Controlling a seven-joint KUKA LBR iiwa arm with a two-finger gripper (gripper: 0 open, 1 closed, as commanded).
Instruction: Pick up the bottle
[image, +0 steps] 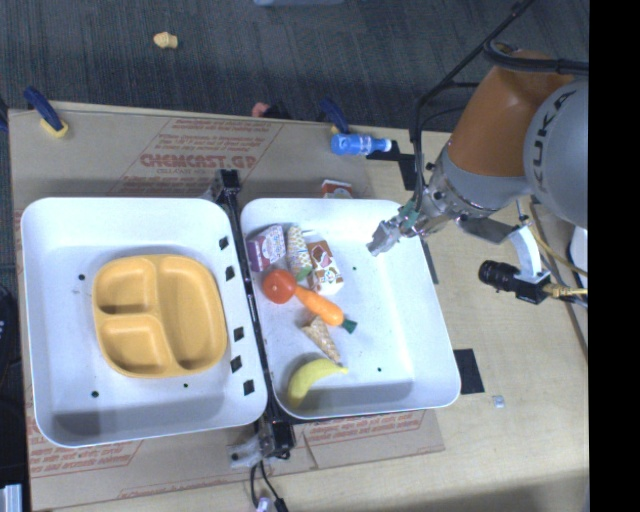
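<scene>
Red "CHEMCAST GP" print on the cardboard sheet (200, 160); "KU" on the arm (560, 120).

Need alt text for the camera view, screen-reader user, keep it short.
A grey robot arm reaches in from the right, its gripper above the right white bin, which holds a tomato, carrot, banana, cone and small cartons. The left bin holds a yellow divided plate. A blue bottle lies outside the bins, on the cardboard behind them.

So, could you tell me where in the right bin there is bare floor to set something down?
The right bin has bare floor along its right side, between the carrot and the right wall, below the gripper. Its left half is crowded: snack packets, tomato, cone, banana.
</scene>
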